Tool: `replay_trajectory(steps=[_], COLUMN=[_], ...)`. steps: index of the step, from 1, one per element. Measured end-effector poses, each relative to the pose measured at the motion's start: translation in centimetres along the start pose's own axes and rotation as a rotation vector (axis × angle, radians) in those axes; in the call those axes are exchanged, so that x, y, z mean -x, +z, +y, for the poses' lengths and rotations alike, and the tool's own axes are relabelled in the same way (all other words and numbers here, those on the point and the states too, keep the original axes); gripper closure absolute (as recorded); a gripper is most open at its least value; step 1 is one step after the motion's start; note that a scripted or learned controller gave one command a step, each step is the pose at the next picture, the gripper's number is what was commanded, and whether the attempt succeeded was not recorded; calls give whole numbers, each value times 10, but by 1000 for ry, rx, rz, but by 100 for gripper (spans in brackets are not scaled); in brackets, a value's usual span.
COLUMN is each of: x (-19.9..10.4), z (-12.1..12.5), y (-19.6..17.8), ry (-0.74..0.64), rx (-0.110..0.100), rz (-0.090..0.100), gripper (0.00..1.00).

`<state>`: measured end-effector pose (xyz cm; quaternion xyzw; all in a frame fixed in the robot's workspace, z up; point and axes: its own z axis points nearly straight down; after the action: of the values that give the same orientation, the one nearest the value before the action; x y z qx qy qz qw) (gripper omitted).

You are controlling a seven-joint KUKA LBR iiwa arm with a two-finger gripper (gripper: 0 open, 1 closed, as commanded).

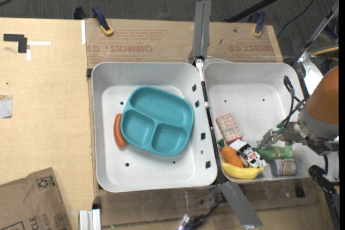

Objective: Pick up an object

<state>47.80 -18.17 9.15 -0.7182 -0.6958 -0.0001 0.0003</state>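
Approach is the step in hand: the gripper [268, 140] hangs low in the right bin [253, 75], close above the green object [277, 152] lying beside the small can [283, 168]. Whether it is apart or together, I cannot tell. Next, it must settle around one object.

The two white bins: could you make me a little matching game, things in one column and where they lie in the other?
Things:
1. teal divided plate
2. banana
3. orange sausage-shaped toy
4. small can

Places:
A. right bin, front edge, beside the carrot
B. left bin, middle
C. right bin, near the arm
D. left bin, against the plate's left side

Pairs: 1-B, 2-A, 3-D, 4-C
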Motion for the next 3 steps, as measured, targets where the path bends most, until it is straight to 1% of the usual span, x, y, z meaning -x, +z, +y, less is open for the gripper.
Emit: replay_trajectory(steps=[1, 2, 3], x=[-32, 12, 11], z=[-1, 0, 9], y=[0, 1, -86], ry=[4, -12, -317], rx=[0, -1, 1], rz=[-1, -1, -2], gripper=[0, 0, 0])
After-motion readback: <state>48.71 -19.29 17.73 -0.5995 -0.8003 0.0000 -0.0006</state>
